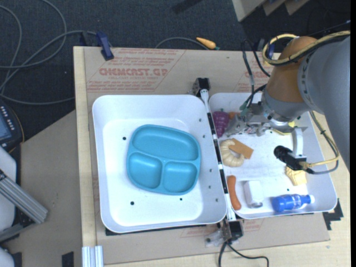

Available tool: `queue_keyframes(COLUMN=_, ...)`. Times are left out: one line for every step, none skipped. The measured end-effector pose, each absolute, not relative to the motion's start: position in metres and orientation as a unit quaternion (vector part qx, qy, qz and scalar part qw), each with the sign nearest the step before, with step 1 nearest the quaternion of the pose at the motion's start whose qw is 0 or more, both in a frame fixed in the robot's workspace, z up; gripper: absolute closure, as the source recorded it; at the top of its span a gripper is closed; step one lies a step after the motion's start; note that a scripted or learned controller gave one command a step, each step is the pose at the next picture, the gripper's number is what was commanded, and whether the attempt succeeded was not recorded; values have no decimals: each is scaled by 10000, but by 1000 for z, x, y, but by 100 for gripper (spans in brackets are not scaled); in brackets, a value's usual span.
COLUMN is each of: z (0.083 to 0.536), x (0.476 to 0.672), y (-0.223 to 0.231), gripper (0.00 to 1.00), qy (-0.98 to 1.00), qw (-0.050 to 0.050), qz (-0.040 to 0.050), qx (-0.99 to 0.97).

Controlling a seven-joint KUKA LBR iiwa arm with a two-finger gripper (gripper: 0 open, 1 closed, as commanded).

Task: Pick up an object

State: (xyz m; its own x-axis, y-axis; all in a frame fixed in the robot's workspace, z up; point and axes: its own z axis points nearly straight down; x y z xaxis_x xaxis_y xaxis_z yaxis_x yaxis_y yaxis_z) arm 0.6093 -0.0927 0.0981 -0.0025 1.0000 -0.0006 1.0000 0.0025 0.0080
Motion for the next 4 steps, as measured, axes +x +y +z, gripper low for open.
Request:
queue_keyframes(z=85, x=648, y=-100, gripper=0, qy=7027, qw=-145, qz=-178, qx=7111)
queue_keyframes(z=84, x=655, y=-105, gripper=0, qy=7011, qw=-224, qz=-222, qx=7123)
queue_keyframes(z=87, x=627, y=-156, gripper=0, qy=7055, qw=1, qz=-2, qx=7087)
queue_keyframes(z=97, x=659, y=-127, gripper=0, qy=7040, qw=-115, qz=-160, qx=7099)
